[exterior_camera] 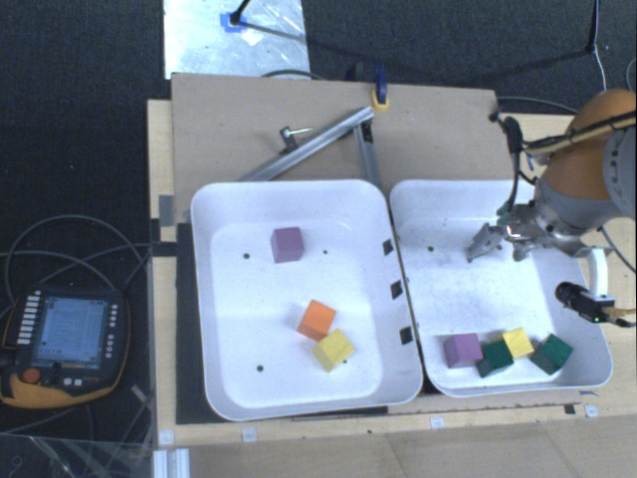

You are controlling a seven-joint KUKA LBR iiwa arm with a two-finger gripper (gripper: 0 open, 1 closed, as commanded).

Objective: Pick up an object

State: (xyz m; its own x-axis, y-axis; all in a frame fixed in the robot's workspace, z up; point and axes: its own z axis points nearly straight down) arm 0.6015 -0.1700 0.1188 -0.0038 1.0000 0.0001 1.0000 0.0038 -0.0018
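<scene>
- We see the gripper (501, 243) over the right bin (438, 207), its fingers spread apart with nothing between them.
- Along that bin's near edge lie a purple cube (462, 349), two dark green cubes (494, 357) and a small yellow cube (518, 342).
- In the left bin (229, 207) we count a purple block (287, 244), an orange cube (317, 319) and a yellow cube (334, 350).

You have a teach pendant (62, 345) on dark carpet (80, 118) left of the worktop (438, 118), a metal bar (309, 145) lying on it, and a silvery sheet (234, 23) beyond.
</scene>
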